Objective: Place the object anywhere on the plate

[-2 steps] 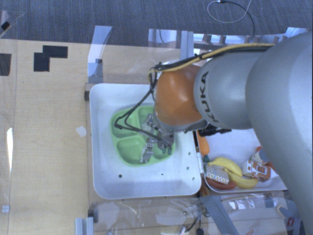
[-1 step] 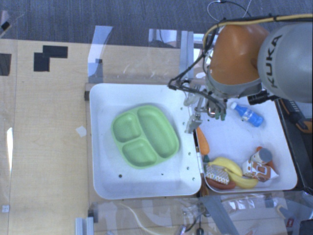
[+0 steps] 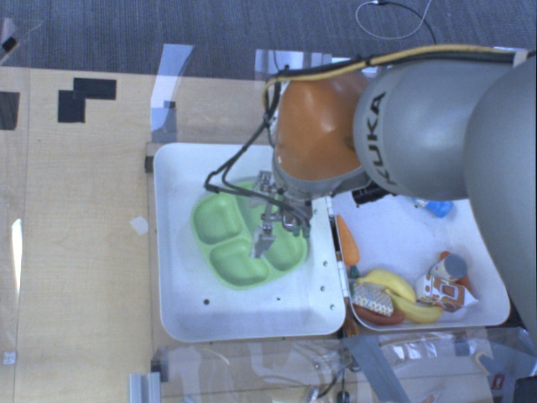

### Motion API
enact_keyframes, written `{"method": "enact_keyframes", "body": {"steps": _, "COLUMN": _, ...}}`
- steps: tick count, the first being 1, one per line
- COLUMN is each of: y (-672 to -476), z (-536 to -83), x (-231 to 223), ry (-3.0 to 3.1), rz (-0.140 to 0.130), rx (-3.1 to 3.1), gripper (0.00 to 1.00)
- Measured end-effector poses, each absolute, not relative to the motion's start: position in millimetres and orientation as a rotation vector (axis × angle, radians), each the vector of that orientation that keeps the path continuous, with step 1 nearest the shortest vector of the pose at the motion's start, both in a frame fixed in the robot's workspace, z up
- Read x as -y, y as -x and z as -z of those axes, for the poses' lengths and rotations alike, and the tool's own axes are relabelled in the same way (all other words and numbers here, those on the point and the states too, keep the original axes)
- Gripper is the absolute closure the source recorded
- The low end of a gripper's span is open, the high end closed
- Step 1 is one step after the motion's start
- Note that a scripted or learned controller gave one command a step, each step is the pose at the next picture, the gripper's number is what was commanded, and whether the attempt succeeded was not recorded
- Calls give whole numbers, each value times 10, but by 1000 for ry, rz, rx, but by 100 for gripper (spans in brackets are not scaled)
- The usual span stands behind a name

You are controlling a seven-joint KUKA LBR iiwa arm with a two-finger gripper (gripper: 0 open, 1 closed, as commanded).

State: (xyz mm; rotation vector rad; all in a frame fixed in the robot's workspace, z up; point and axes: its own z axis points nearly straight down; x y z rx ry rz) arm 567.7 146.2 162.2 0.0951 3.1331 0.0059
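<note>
I am hovering my end effector [image 3: 267, 240] over the green plate [image 3: 220, 222] in the left bin [image 3: 252, 319]; grip state indeterminable. Candidate objects, banana [image 3: 401, 293] included, are lying well right, awaiting transfer.

Left bin [image 3: 180, 309]: open floor lay around the green plate [image 3: 222, 225]. Right bin [image 3: 495, 305]: carrot [image 3: 347, 242], banana [image 3: 403, 292] and carton [image 3: 443, 284] crowded its near end.
</note>
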Motion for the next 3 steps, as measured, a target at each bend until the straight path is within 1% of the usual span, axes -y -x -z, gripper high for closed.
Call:
{"method": "enact_keyframes", "body": {"steps": 1, "y": -6664, "z": -1384, "x": -2339, "ry": 28, "rz": -8, "rx": -3131, "gripper": 0}}
{"method": "enact_keyframes", "body": {"steps": 2, "y": -6205, "z": -1644, "x": -2365, "ry": 12, "rz": -8, "rx": -3132, "gripper": 0}}
{"method": "enact_keyframes", "body": {"steps": 3, "y": -6703, "z": -2608, "x": -2358, "ry": 26, "rz": -9, "rx": -3129, "gripper": 0}}
